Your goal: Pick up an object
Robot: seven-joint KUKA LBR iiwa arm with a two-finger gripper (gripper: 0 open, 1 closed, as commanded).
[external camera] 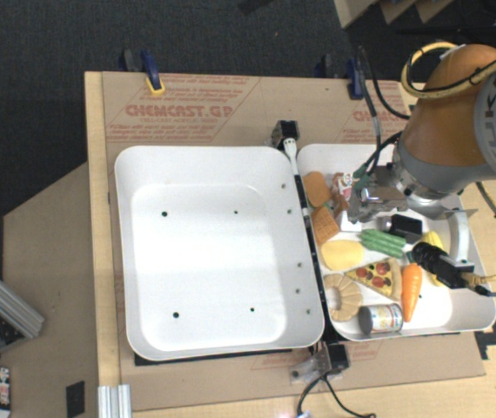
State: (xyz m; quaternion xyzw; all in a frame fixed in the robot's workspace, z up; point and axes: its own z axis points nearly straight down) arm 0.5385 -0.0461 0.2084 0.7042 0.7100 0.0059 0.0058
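Note:
The right bin holds several toy foods: a brown bread piece, a waffle-like piece, a pale yellow potato shape, a green bean pod, a pizza slice, an orange carrot, a silver can and a yellow banana. My gripper hangs low over the bin's upper middle, just right of the bread and waffle pieces and above the green pod. The arm's grey and orange wrist covers the bin's upper right part.
The left bin sits beside the right one, sharing a black divider edge. Blue clamps hold the cardboard-covered bench at the back. Cables run along the right side near the bin.

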